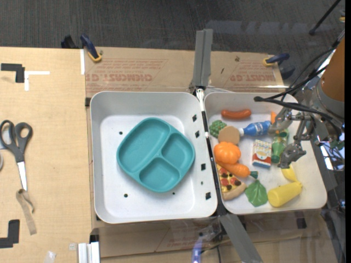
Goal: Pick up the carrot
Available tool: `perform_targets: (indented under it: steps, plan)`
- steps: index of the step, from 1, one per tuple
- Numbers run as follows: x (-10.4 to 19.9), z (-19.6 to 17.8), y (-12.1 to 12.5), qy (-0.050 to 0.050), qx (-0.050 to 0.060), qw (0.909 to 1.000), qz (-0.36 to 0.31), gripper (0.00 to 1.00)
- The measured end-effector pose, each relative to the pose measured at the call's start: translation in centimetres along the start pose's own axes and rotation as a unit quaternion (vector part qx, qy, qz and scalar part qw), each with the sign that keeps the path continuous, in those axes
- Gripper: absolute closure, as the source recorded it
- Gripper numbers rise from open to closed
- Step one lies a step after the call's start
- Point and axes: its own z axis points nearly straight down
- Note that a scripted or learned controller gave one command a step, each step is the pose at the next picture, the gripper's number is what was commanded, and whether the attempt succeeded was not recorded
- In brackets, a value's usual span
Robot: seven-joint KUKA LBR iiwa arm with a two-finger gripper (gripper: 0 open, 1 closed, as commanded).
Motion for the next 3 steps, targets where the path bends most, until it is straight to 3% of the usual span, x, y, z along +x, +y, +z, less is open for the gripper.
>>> perform_targets:
  steps: [1,2,3]
  plan:
    - [-1.4,12.4,1.9,0.001,0.0,1.0,0.004,0.0]
    - [-2.7,18.1,1.0,-0.004,0.001,1.0,0.008,0.0]
    - [-2.7,18.3,1.7,-0.003,0.002,0.9997,0.026,0.0]
